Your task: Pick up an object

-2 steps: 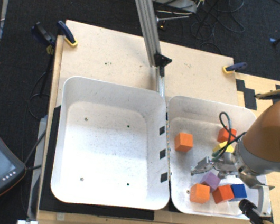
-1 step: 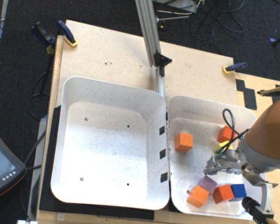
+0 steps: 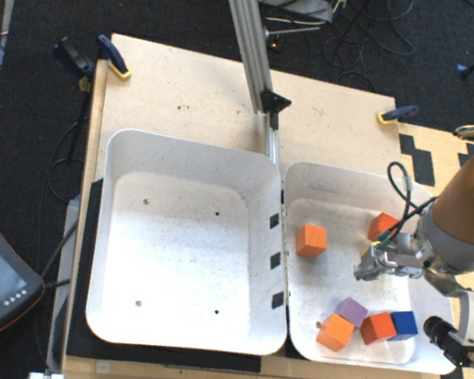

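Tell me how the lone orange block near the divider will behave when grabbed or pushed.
The orange block looks like a solid cube, so probably stiff. Its flat faces suggest it will slide on the right bin rather than roll. It stands alone, so a push likely disturbs nothing else.

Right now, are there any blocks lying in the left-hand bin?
No. The left bin holds no blocks; the blocks, such as the orange block and purple block, all sit in the right bin.

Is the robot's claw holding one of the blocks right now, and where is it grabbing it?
It can't be told. The gripper hangs low over the right bin, between the orange block and another orange block, but no block shows between its fingers.
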Controlling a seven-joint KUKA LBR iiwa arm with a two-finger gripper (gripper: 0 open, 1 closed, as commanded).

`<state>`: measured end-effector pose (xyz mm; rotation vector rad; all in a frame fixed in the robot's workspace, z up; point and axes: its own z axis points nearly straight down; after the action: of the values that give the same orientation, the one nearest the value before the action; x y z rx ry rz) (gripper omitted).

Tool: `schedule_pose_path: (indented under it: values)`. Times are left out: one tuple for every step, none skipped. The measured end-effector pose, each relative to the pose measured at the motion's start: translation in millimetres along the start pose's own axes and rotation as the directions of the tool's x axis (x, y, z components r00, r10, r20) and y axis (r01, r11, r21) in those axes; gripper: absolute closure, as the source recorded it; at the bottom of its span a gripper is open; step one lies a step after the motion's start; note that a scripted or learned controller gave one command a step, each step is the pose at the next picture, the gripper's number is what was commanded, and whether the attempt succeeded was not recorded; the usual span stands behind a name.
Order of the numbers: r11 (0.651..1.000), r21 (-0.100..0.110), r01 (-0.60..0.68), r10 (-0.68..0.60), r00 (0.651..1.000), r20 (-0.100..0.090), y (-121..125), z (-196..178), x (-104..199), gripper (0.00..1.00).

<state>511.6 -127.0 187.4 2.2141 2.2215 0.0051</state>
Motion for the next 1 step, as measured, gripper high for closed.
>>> schedule_pose_path:
  values:
    - [1.0,-0.001,0.0,0.0,1.0,0.001,2.5,-53.1,-0.2,1.0]
